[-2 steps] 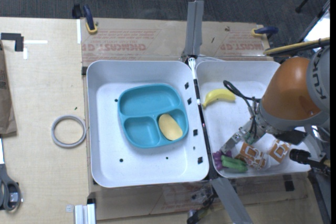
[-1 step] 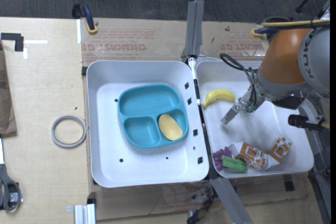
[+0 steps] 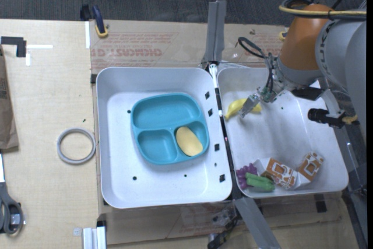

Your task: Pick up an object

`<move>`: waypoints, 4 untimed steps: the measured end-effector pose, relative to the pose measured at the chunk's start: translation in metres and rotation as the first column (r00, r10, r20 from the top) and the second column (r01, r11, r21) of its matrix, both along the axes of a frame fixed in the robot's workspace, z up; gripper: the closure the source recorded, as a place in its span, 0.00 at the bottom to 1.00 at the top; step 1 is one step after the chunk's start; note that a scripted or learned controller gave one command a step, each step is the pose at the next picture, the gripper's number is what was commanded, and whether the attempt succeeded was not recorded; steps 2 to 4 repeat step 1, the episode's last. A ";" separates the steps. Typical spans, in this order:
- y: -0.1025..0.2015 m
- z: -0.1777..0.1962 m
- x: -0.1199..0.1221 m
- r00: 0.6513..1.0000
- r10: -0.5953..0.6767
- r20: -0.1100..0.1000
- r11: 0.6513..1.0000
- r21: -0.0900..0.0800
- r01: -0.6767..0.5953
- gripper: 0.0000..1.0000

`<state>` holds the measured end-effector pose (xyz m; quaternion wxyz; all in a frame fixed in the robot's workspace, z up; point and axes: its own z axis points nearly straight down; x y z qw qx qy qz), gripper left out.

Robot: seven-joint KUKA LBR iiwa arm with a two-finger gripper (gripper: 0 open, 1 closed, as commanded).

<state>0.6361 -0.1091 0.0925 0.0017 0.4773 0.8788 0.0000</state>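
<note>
A yellow banana-shaped toy [image 3: 234, 108] lies in the right bin [image 3: 326, 183] close to its left wall. My gripper [image 3: 252, 105] reaches down at a slant from the right, and its tip meets the toy's right end. The grey arm with its orange band [image 3: 303, 38] comes in from the upper right. At the right bin's front lie a green item [image 3: 260, 182], a purple item [image 3: 244, 172] and orange-and-white packets [image 3: 294, 172]. In the left bin [image 3: 116, 178] a blue divided tray [image 3: 152, 121] carries a pale yellow oval object [image 3: 189, 141].
A grey divider post [image 3: 215, 32] rises between the bins at the back. A grey ring [image 3: 76, 145] lies on the bench to the left of the bins. Scissors [image 3: 9, 213] lie at the bench's far left front. A black cable [image 3: 252, 48] loops by the arm.
</note>
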 end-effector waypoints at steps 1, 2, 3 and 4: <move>0.006 0.000 0.023 1.000 0.013 0.000 1.000 0.000 -0.013 0.00; 0.006 0.000 0.023 1.000 0.013 0.000 1.000 0.000 -0.013 0.00; 0.006 0.000 0.023 1.000 0.013 0.000 1.000 0.000 -0.013 0.00; 0.006 0.000 0.023 1.000 0.013 0.000 1.000 0.000 -0.013 0.00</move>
